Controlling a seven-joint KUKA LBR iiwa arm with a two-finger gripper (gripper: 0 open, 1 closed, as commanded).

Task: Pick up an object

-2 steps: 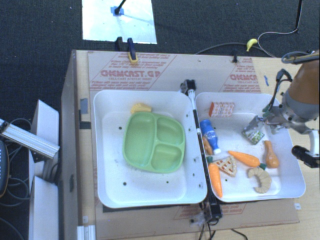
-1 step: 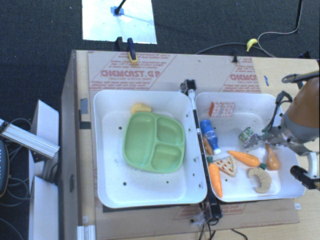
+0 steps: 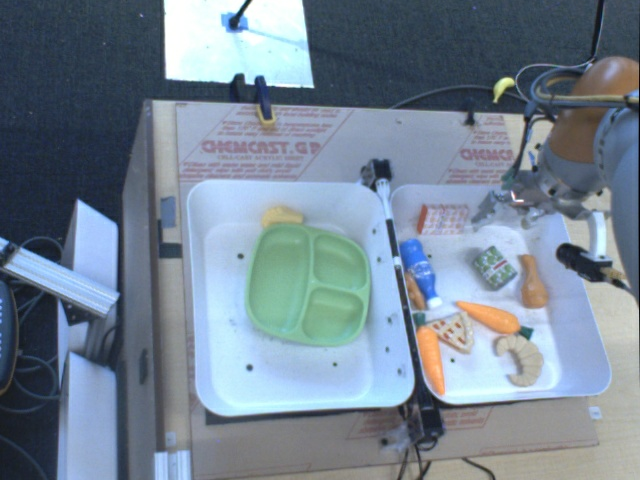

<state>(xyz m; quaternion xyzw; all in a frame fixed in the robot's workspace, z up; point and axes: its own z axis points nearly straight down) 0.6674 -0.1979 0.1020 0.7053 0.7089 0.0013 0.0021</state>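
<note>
A: where's the arm at?
B: reaching in from the right, gripper [image 3: 508,200] hanging over the right bin's [image 3: 585,353] back edge. Green box [image 3: 493,266] sits below it. Can't tell about the fingers tbh.

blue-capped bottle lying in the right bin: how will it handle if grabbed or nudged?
The bottle lies on its side and looks round, so a nudge would probably roll it. It looks small and plastic, likely light and stiff. It sits close to the bin wall, which may crowd the fingers.
</note>
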